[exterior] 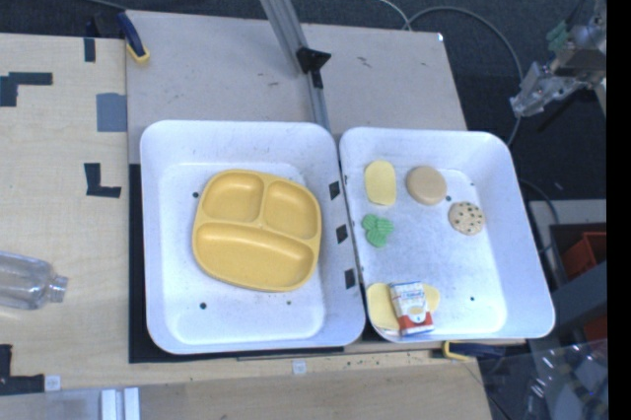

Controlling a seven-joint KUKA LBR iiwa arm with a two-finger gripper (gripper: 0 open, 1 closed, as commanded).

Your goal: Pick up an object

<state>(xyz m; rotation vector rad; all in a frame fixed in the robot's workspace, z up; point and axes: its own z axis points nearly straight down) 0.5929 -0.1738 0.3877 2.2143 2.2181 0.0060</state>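
A yellow divided plate (pixel 258 230) is sitting in the left bin (pixel 158 241); the right bin (pixel 493 241) is holding a cookie (pixel 465 217), a green piece (pixel 377 230) and a small carton (pixel 411 306).

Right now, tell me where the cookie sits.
In the camera view, the cookie lies in the right bin, toward its upper right area, just below and right of the tan round piece.

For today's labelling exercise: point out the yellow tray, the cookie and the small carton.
Yellow tray (pixel 258 231): camera view, on the ridge between its compartments.
Cookie (pixel 466 217): camera view, middle of its speckled top.
Carton (pixel 411 307): camera view, centre of its upper face.
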